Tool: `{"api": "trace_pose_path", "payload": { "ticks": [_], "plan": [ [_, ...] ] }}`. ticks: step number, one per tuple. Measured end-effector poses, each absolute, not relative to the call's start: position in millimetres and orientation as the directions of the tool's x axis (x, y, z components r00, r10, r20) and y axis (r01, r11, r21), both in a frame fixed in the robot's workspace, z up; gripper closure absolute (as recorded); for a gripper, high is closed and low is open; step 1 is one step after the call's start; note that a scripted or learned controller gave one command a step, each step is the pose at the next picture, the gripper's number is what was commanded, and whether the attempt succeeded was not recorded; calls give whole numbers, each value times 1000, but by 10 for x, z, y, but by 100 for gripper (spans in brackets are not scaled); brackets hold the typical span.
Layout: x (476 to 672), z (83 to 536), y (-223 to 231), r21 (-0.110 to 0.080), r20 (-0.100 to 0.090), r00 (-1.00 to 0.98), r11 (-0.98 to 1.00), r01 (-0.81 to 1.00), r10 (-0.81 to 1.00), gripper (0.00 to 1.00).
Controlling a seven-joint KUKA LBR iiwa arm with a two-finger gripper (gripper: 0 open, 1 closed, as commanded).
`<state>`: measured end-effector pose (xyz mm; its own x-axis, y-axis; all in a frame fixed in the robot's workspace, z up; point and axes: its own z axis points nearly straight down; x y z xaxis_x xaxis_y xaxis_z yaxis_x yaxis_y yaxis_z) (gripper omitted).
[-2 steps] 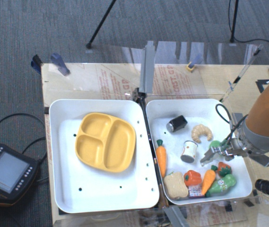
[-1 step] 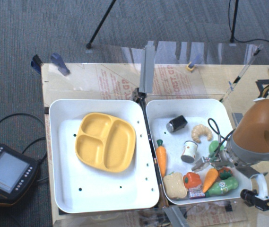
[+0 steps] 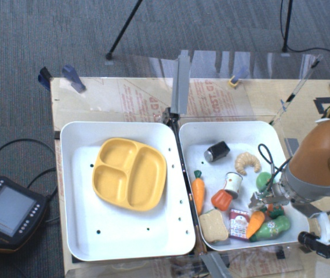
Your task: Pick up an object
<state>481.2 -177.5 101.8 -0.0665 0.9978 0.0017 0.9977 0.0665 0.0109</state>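
Camera view: gripper (image 3: pixel 267 200) low in right bin (image 3: pixel 228 129), over crowded corner beside small carrot (image 3: pixel 255 224), green bottle (image 3: pixel 274 228), green ball (image 3: pixel 263 180). Finger state cannot be told; nothing seen held. Other candidates: long carrot (image 3: pixel 198 194), croissant (image 3: pixel 247 162), black can (image 3: pixel 217 151). Risk: tight packing, so grasp may nudge neighbours, pinch two items, or slip off rounded produce.

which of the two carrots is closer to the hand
The smaller carrot by the right bin's front edge, just below the hand; the larger carrot lies by the divider.
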Motion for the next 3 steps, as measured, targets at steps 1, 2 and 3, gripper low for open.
{"api": "trace_pose_path", "payload": {
  "ticks": [1, 2, 3],
  "plan": [
    [5921, 2113, -1795, 13, -2, 9, -9, 1000, 1000, 100],
    [6356, 2269, -1197, 0, 2, 37, -37, 999, 999, 100],
    [6347, 2262, -1215, -2, 0, 39, -39, 999, 999, 0]
  ]
}}
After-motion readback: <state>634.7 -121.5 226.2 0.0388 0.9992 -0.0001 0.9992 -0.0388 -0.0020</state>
